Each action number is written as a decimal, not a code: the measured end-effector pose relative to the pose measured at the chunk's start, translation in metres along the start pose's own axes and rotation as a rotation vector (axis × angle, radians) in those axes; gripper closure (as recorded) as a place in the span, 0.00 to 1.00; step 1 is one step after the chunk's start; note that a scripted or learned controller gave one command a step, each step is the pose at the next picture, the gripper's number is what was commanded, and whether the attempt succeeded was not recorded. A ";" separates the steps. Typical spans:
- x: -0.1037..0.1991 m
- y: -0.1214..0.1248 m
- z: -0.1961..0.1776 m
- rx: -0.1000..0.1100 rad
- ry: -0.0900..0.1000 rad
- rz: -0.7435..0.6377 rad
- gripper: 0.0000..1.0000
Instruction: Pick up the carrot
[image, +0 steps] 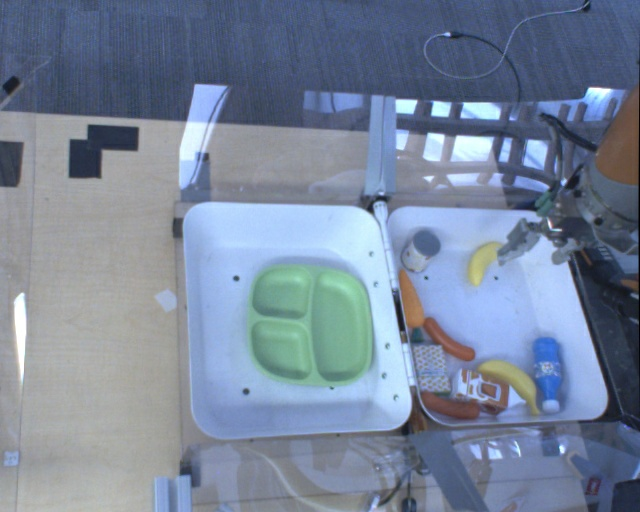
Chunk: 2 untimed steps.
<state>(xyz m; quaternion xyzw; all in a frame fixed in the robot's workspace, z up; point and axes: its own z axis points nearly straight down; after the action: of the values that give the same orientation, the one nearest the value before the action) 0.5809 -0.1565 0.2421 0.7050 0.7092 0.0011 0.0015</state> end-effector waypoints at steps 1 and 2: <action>-0.010 0.077 0.056 -0.001 -0.001 0.194 0.00; 0.042 0.076 0.124 -0.003 0.000 0.068 0.00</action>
<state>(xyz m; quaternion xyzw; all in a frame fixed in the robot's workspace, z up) 0.6567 -0.1146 0.1180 0.7288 0.6847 0.0022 0.0026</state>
